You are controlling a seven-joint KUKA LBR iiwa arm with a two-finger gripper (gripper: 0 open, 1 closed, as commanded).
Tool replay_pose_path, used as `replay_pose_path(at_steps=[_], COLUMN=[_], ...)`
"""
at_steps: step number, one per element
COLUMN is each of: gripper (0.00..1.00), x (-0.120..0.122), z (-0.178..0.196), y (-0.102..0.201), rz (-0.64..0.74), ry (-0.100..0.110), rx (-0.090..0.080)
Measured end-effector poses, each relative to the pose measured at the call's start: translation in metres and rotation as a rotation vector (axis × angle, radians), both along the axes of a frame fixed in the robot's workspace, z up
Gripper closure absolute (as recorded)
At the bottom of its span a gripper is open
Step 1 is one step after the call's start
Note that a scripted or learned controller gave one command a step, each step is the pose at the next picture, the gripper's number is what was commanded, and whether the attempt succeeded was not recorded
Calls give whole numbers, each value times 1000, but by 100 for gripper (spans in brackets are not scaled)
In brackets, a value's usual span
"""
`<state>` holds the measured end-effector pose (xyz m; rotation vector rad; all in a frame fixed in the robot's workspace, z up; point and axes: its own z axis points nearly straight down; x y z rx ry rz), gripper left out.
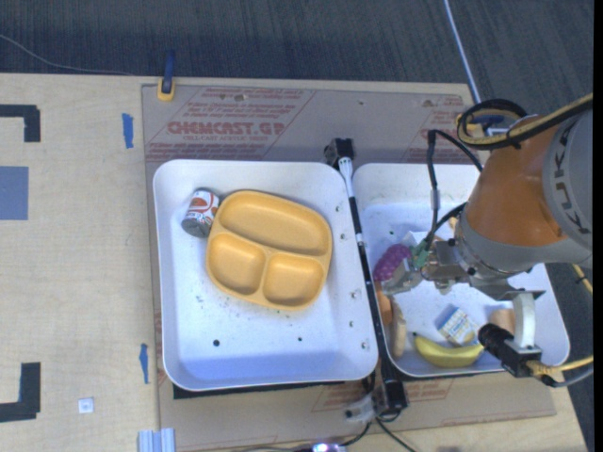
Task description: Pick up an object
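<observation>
My gripper (415, 269) hangs low over the middle of the right bin (396, 201), at the end of the grey and orange arm (513, 210). Its tip is right beside a purple object (390, 262) lying near the bin's left wall; I cannot tell whether they touch. A yellow banana (448, 351) lies along the bin's front wall. A small blue and yellow box (456, 325) sits just behind the banana. A tan, elongated item (397, 326) lies by the left wall, in front of the purple object.
The left bin (184, 347) holds a yellow divided plate (268, 248) and a small can (199, 211) at its back left. The arm covers the right bin's right half. Cables run along the divider between the bins (353, 224).
</observation>
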<state>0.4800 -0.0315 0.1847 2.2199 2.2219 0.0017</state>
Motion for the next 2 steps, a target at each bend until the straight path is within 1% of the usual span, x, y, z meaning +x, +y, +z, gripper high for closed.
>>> replay_pose_path(at_steps=[1, 2], gripper=[0, 0], x=[-1, 2], z=[0, -73], y=[-59, -75], rz=[-1, -2], ry=[-1, 3], rx=[-2, 0])
